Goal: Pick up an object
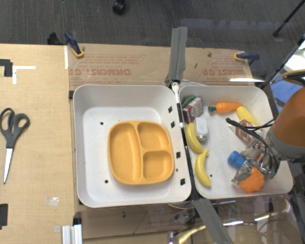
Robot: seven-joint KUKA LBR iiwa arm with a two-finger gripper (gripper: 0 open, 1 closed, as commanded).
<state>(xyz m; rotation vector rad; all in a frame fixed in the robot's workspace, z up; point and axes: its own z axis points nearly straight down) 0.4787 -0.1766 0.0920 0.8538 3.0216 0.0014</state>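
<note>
low, gripper [250,168] over round orange fruit [252,183].

The grey arm with its orange band [295,123] reaches in from the right, its two-finger gripper [250,171] pointed down and leftward.

The left bin [86,151] is mostly taken by a yellow tray [141,152], with room along its edges. The right bin [221,184] is crowded; bananas [198,154] line its left edge.
</note>
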